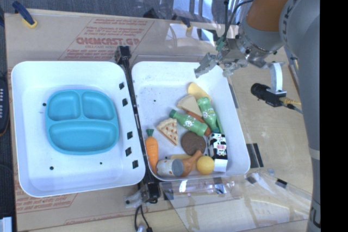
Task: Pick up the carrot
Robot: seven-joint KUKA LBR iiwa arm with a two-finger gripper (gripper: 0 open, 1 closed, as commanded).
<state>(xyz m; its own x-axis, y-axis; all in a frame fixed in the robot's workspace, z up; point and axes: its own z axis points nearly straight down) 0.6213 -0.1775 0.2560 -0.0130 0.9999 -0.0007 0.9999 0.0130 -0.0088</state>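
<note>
Carrot (151, 152) (smooth, tapered, orange) against right bin's (235, 117) left wall; pincer (208, 66) state unclear.

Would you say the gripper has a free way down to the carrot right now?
Probably yes: the carrot lies uncovered along the right bin's left wall, though that wall crowds one side. The gripper hovers at the far rim.

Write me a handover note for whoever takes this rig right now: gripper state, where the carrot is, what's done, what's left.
Gripper: above the far rim of the right bin, holding nothing; whether its fingers are open or shut cannot be judged from this view.
Carrot: lies in the right bin along its left wall, near the front corner, green top pointing away, beside the pizza slice and a small can.
Blue tray sits in the left bin.
Done: nothing yet; carrot untouched.
Left: cross the bin to the carrot, descend, grasp, lift.
</note>
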